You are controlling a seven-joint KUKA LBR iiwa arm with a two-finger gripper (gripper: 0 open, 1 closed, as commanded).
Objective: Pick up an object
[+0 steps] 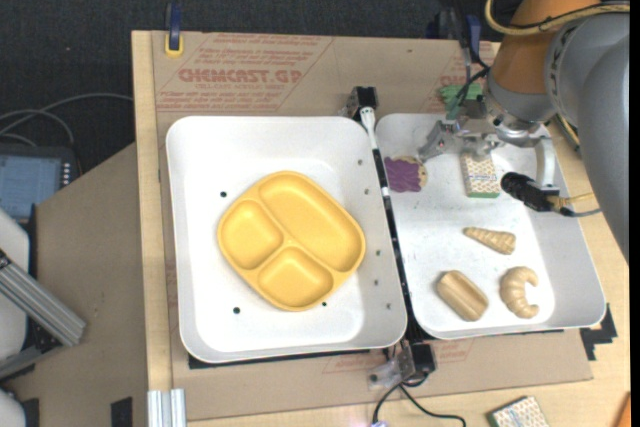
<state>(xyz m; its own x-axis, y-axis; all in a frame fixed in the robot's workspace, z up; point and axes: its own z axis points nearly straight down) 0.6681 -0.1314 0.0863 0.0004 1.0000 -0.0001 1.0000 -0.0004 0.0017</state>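
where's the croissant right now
In the camera view, the croissant lies in the right bin's near right corner, beside the bread roll and below the cone.
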